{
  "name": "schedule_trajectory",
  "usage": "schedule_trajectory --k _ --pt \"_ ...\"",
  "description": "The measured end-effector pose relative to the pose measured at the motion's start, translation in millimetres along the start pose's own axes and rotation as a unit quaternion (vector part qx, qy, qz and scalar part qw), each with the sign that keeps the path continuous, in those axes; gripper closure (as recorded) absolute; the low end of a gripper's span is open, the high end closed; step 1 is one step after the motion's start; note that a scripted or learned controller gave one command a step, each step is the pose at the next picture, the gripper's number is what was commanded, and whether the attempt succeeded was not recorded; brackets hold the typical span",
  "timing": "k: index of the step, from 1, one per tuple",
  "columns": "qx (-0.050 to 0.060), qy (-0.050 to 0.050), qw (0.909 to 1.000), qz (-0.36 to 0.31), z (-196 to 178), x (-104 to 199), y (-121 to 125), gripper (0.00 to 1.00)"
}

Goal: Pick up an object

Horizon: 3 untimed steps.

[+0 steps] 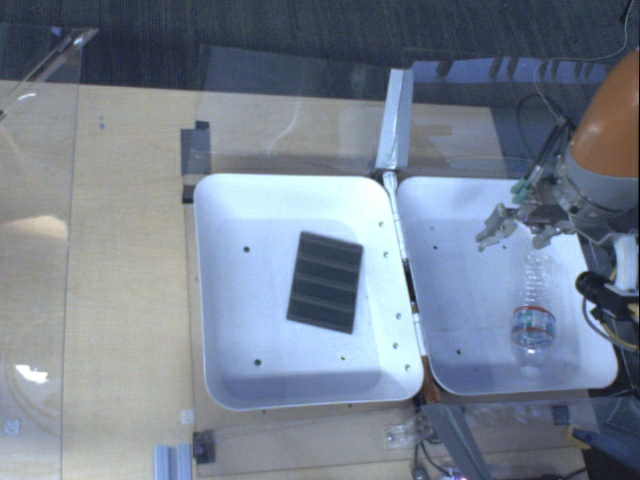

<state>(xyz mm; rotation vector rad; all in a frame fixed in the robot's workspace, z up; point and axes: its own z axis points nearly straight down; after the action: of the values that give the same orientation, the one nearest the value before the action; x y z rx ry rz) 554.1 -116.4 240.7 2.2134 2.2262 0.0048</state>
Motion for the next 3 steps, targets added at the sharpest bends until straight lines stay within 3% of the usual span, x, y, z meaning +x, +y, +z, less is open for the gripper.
schedule_trajectory --k 1,2,3 --pt "-0.004 -0.002 0.9995 -0.032 93.4 -51.0 -64.4 0.0" --pt "-0.008 -0.002 0.9965 -0.083 150.0 -14.2 -61.3 0.0" --pt "-0.006 -0.001 0.9999 -0.012 151.3 0.3 5.9 0.0"
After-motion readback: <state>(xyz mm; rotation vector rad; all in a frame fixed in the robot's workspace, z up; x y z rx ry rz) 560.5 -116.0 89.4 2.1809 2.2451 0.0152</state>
